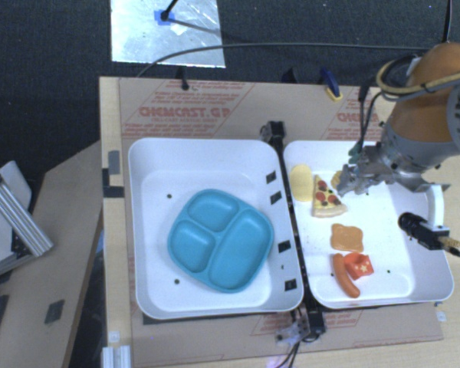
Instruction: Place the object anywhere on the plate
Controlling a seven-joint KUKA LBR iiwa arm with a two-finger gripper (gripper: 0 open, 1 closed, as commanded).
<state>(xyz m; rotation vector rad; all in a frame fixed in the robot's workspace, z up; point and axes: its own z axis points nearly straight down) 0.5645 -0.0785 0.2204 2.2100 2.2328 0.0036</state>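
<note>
I see the gripper (351, 176) low in the right bin (425, 282), just beside the pizza slice (325, 196), at its right. If it grips anything, I cannot tell. The blue plate (219, 240) lies in the left bin (157, 205).

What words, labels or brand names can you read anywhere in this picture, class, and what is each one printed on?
"CHEMCAST GP" in red, on the brown protective sheet behind the left bin.
The same red print repeats near the right bin and along the sheet's front edge, but it is too cut off or blurred to read.
The blue plate, the toy pizza slice and the gripper carry no readable text.
</note>
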